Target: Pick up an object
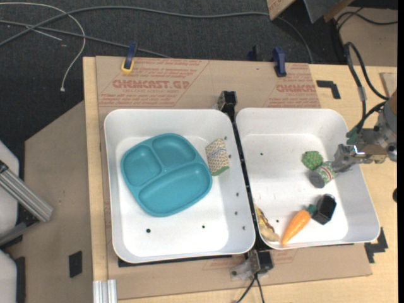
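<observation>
Two shallow white bins side by side on the cardboard-covered tabletop (189, 74). In the left bin (120, 188), a blue divided plate (166, 174) lying flat, with a small patterned cup (218, 156) on its side just beside the plate's right edge. In the right bin (278, 131), a green leafy toy (312, 160) next to a grey handled piece (320, 176), both near the right wall; lower down, an orange toy carrot (295, 226) tilted, its top end touching a black block (325, 209), and a yellowish peel-like scrap (265, 225) against the left wall. Reaching in from the right, the arm's pincer (343, 156) just beside the grey piece and the green toy (tips too small and blurred to tell how wide apart, or whether anything sits between them). Two blue clamps (130, 55) along the cardboard's far edge.
</observation>
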You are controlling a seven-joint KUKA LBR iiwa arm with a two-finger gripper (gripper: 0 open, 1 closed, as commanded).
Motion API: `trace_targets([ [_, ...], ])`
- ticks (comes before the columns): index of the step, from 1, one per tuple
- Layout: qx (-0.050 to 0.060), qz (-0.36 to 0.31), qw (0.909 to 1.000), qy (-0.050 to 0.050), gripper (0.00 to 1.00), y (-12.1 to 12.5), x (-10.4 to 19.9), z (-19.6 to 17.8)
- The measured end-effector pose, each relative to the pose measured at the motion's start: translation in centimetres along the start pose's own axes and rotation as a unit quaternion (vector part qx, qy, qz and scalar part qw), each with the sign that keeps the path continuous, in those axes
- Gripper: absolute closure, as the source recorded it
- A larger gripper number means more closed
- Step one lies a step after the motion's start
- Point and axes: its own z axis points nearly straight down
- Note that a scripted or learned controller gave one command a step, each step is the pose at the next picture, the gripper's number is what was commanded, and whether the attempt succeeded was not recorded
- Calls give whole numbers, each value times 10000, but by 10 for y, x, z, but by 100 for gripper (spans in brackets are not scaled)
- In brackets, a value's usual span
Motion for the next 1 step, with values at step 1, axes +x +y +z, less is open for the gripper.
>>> trace_targets([
  [1,40,-17,10000,23,100,-2,54,-1],
])
